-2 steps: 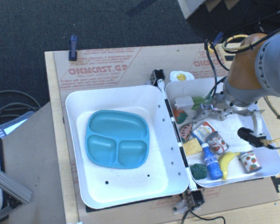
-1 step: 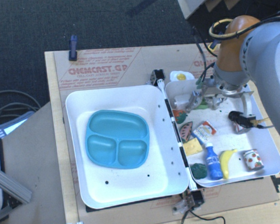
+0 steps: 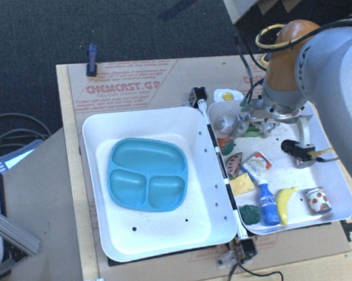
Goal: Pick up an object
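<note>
The hand [image 3: 242, 121] was low in the far corner of the right bin [image 3: 336, 212], close to a clear cup [image 3: 222, 116]. I could not tell how the hand was set or whether it had hold of anything, because the wrist covered it. The loose things lay nearer the camera than the hand: a blue bottle [image 3: 267, 203], a banana [image 3: 284, 204], a yellow block [image 3: 241, 184] and a watermelon slice [image 3: 233, 164]. A blue divided tray [image 3: 147, 174] lay apart in the left bin [image 3: 110, 233], probably as a place for sorted things.
</note>
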Tool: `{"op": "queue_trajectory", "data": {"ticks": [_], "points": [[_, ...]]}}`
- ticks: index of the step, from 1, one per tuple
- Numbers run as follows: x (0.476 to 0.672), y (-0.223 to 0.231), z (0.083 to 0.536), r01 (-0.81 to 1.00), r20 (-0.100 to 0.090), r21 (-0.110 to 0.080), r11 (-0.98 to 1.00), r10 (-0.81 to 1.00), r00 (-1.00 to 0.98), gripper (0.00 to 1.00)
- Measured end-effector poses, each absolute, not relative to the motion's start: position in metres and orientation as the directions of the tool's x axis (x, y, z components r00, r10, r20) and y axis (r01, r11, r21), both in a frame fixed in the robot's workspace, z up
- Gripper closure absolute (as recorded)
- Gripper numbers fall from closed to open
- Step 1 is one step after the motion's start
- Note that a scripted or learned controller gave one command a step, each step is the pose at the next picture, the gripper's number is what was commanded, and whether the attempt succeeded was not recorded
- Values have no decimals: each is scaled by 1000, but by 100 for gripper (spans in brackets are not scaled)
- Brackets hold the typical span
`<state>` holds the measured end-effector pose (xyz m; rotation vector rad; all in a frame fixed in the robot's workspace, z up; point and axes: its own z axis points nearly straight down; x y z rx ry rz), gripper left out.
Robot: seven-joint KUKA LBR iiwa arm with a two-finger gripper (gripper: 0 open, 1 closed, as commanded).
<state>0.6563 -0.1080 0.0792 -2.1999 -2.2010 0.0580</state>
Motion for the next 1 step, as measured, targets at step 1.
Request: {"op": "queue_trajectory", "data": {"ticks": [1], "points": [[659,-130,89,999,5,-35,4,1000,-3,0]]}}
